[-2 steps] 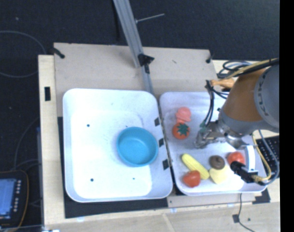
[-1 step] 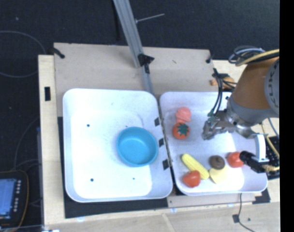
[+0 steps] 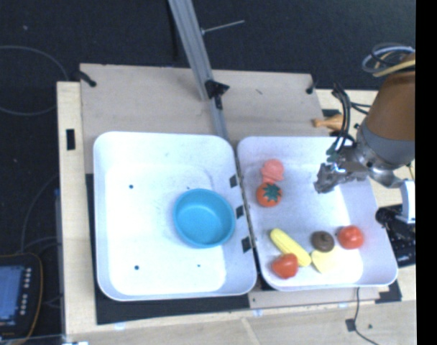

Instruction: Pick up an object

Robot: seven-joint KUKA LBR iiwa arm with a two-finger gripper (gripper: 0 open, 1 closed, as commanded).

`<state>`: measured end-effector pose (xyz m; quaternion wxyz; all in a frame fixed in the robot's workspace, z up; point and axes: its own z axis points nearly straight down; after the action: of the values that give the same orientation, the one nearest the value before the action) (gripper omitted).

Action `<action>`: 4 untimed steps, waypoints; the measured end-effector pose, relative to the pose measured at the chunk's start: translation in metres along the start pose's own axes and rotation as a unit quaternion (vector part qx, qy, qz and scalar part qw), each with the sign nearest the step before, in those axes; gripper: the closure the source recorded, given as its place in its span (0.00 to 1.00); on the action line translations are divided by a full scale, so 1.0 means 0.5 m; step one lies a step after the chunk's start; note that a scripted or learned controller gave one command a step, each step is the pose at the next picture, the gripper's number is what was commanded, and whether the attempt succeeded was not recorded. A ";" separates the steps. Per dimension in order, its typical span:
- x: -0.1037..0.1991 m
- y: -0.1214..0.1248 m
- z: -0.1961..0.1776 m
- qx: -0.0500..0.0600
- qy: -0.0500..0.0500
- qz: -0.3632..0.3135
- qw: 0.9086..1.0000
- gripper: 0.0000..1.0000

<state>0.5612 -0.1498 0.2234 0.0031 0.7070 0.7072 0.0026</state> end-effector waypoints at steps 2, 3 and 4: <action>0.098 -0.031 -0.086 0.004 0.001 -0.004 1.000 1.00; 0.215 -0.045 -0.096 0.004 0.002 -0.005 1.000 1.00; 0.323 -0.073 -0.101 0.006 0.002 -0.005 1.000 1.00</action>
<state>0.5242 0.0117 0.2735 -0.0022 0.7038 0.7104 -0.0001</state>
